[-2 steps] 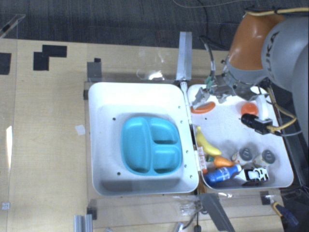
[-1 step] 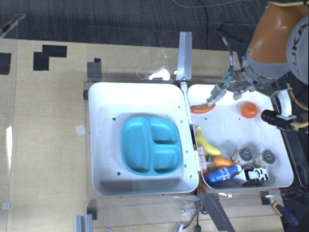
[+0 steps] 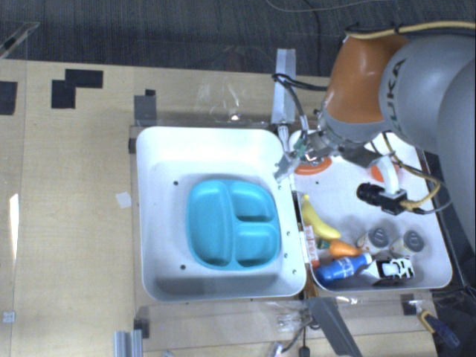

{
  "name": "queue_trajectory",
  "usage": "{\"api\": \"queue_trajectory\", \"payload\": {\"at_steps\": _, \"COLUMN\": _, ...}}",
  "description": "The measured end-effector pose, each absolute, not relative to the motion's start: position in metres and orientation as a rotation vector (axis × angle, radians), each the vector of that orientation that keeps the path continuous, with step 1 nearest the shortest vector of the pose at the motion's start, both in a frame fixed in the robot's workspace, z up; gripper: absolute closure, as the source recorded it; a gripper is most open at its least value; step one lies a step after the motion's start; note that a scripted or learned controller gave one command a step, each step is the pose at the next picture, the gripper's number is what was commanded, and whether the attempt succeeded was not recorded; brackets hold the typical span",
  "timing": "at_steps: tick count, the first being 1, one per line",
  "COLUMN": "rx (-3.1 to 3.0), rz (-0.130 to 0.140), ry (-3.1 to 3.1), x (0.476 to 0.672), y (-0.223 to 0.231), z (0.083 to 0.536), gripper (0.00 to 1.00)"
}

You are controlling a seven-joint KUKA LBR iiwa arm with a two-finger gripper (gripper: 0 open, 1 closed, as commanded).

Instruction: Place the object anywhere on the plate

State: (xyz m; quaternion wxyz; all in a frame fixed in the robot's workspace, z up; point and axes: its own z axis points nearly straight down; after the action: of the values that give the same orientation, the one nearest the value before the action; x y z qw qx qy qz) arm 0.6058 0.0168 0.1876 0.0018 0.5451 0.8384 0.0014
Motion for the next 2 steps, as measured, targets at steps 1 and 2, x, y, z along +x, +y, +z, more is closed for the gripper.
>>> {"api": "queue_trajectory", "payload": {"at_steps": 1, "rx": 1.706, "rz": 0.011, "ry": 2.628, "x": 0.608, "y": 0.017, "z": 0.2, "gripper": 1.0}}
{"api": "queue_trajectory", "payload": {"at_steps": 2, "rx": 1.713, "rz": 0.005, "ry": 2.63, "x": 0.488, "y": 0.059, "z": 0.228, "gripper": 1.0}}
